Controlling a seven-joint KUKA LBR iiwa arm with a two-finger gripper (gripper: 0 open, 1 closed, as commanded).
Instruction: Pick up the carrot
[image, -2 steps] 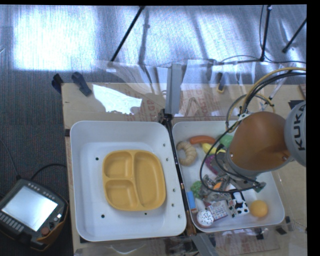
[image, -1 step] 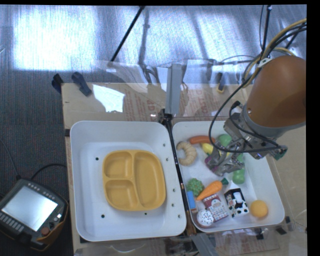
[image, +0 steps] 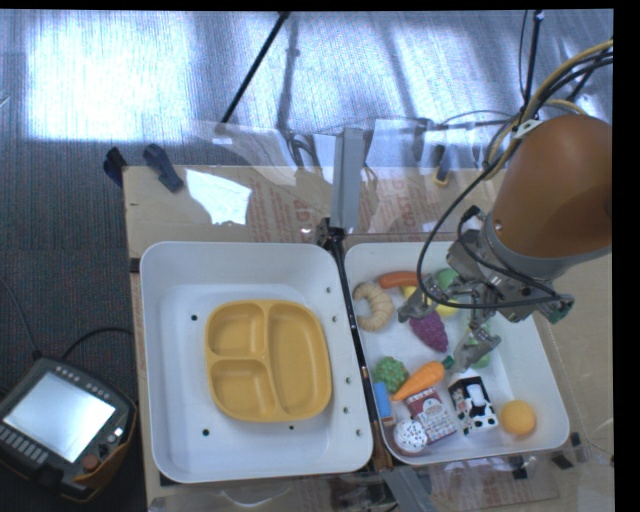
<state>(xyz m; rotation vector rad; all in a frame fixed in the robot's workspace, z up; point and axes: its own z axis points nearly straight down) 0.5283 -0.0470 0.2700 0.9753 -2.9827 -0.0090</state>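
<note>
The carrot (image: 420, 379) is orange with a small green top and lies slanted in the right bin (image: 545, 375), near its middle front. My gripper (image: 446, 327) hangs over the bin just behind and above the carrot, under the orange wrist band (image: 553, 187). Its two fingers (image: 478, 346) stand apart, so it is open. A purple bunch of grapes (image: 430, 329) lies below the gap between them. Nothing is gripped. The right finger is close to the carrot's green end.
Crowding the carrot are a broccoli (image: 390, 372), a cow-patterned carton (image: 472, 405), a red box (image: 430, 413) and a blue piece (image: 383, 401). Behind lie a croissant (image: 374, 304) and a sausage (image: 398, 279); an orange (image: 517, 417) sits front right. The left bin (image: 170, 300) holds a yellow divided plate (image: 268, 359).
</note>
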